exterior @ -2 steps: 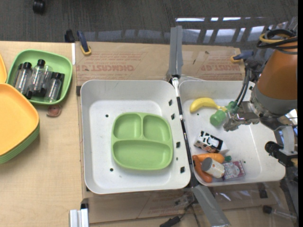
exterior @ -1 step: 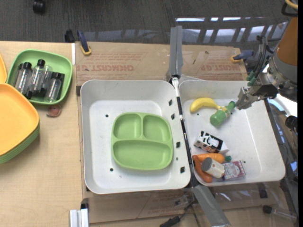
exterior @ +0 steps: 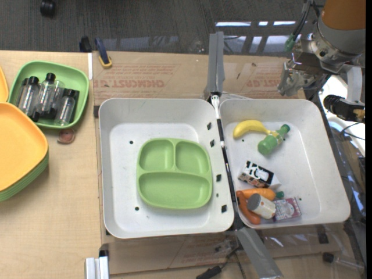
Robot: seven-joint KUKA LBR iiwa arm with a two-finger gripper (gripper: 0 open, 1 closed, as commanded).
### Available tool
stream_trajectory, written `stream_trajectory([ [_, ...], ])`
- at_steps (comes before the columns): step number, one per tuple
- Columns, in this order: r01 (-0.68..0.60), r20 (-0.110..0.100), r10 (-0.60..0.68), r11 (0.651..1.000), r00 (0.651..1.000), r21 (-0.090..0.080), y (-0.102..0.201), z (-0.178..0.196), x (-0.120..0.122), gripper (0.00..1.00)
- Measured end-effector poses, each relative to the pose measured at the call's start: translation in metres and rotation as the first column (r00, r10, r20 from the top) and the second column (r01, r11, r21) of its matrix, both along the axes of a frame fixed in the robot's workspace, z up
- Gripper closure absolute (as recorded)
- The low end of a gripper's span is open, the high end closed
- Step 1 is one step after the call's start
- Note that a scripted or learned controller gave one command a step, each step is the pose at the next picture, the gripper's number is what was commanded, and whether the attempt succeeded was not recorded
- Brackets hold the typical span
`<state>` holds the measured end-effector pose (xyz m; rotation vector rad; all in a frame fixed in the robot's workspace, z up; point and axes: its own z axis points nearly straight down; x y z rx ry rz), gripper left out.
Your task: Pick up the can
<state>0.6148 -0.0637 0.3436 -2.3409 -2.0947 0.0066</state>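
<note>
Item 1. Grey robot arm with orange band [exterior: 344, 7]: reaching in at the upper right, above the far right corner of the right bin. Its pincer [exterior: 292, 79] is hanging over the cardboard sheet [exterior: 157, 77], just beyond that bin's far rim; whether it is released or clenched cannot be told, and nothing is showing in its grip.

Item 2. Right shallow white bin [exterior: 328, 156]: sitting on the desk [exterior: 52, 237], edge to edge with the left bin.
- Small pale cylindrical can [exterior: 265, 207]: lying on its side near the front left corner, well apart from the pincer. It is resting against an orange carrot-shaped toy [exterior: 249, 214] and touching a pink packet [exterior: 288, 210] on its right.
- Small black-and-white packet [exterior: 257, 174]: lying just behind the can's cluster.
- Yellow banana [exterior: 249, 128]: lying toward the far side, its right end meeting the green bottle.
- Green plastic bottle [exterior: 272, 140]: lying tilted just beside the banana.

Item 3. Left shallow white bin [exterior: 116, 156]: holding a light green divided plate [exterior: 174, 174] near its middle.

Item 4. Green square tray [exterior: 35, 74]: sitting at the desk's far left, carrying several dark-capped clear bottles [exterior: 46, 97].

Item 5. Stack of orange plates [exterior: 17, 150]: sitting at the left edge, overlapping the tray's near corner.
</note>
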Motion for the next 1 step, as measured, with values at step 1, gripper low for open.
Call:
stream_trajectory([
  [1, 0.008, 0.000, -0.008, 1.000, 1.000, 0.000, 0.0072, -0.0782, 0.0340, 1.00],
])
